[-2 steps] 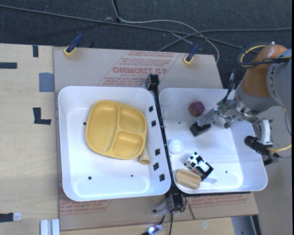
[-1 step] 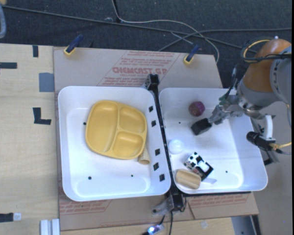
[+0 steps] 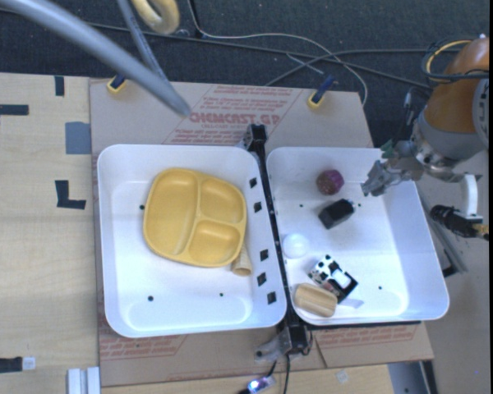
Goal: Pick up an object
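The pincer (image 3: 376, 179) is hovering over the right bin's (image 3: 411, 245) far right edge; whether it is open I cannot tell. A purple ball (image 3: 329, 180) is lying just beside it, untouched

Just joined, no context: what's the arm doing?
The arm's gripper hangs over the right bin's upper right part, near the purple ball and black block, with nothing seen between its fingers. A white ball, checkered piece and tan block lie nearer. The left bin holds a yellow plate.
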